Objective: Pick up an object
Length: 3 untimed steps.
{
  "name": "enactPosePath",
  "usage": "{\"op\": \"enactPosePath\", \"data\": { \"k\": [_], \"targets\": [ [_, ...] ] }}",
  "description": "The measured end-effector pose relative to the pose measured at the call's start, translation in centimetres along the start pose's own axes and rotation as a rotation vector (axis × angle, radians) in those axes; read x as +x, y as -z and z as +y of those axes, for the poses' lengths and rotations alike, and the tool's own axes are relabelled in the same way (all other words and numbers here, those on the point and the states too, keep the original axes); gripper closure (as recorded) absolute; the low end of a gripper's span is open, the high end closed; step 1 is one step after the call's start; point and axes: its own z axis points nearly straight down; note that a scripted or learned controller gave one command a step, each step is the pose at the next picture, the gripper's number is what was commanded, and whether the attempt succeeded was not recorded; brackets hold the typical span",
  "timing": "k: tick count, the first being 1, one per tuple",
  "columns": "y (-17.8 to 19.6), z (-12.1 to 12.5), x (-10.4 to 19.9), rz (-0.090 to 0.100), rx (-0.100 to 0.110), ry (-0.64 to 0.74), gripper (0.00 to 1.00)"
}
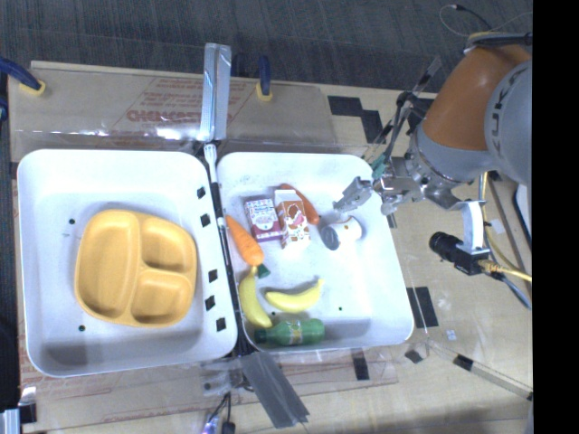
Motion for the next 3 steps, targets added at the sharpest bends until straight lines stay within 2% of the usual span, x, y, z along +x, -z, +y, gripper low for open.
{"op": "enactPosePath", "data": {
  "k": [1, 2, 3],
  "targets": [
    [-12.4, 2.8, -0.8, -0.002, -0.005, 0.038, 0.00],
    [-12.5, -4.9, -1.7, 0.000, -0.001, 0.167, 0.00],
    [-14.4, -3.3, -0.7, -0.002, -0.004, 0.261, 0.00]
  ]
}}
